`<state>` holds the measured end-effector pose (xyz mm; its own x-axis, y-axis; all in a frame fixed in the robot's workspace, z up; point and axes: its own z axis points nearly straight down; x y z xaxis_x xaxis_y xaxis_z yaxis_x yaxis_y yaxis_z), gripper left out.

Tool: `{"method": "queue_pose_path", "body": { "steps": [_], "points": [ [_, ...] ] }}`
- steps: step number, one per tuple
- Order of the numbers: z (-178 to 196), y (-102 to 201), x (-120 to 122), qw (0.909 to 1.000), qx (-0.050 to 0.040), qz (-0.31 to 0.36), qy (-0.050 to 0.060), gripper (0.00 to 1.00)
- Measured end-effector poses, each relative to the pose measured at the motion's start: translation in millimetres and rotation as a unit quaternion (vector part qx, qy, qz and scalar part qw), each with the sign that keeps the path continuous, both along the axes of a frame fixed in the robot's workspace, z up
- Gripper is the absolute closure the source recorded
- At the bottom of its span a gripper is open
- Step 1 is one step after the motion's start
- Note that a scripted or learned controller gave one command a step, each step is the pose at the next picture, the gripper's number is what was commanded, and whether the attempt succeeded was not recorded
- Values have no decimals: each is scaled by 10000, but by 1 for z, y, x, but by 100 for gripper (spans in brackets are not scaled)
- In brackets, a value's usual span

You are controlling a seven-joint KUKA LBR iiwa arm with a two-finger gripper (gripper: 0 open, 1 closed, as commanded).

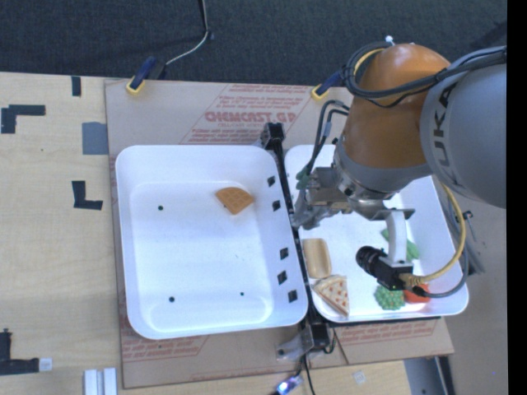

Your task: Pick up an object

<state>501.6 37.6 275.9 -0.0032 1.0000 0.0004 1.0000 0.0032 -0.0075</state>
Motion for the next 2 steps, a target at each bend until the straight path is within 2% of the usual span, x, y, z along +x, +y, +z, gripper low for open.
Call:
{"method": "queue_pose_path", "body": {
  "steps": [1, 2],
  "points": [
    [-14, 84, 13, 10000, 5, 32, -22, 100],
    [-40, 73, 52, 10000, -15, -18, -27, 100]
  ]
}}
